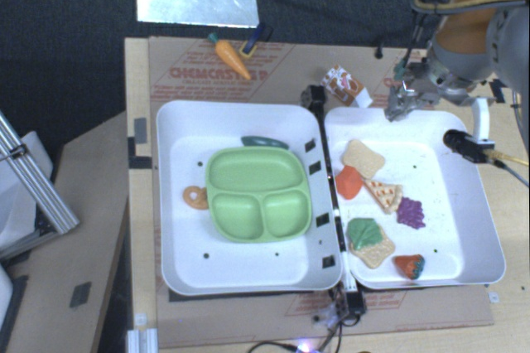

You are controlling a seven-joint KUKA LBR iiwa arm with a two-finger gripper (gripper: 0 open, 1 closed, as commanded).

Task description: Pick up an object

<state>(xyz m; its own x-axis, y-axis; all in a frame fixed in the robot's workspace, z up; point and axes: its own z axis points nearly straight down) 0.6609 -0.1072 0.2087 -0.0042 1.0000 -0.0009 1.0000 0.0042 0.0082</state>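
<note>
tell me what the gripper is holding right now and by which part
Nothing that can be seen: the gripper hangs over the far edge of the right bin, with no object between its fingers.

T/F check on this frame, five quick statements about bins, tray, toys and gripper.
1. A green divided tray sits in the left bin. True.
2. The purple grapes lie in the left bin. False: they lie in the right bin.
3. The toy carrot lies inside a bin. False: it lies on the bench behind the left bin.
4. The gripper is above the right bin's far edge. True.
5. The bread slice lies in the tray. False: it lies on the right bin's floor.
</note>
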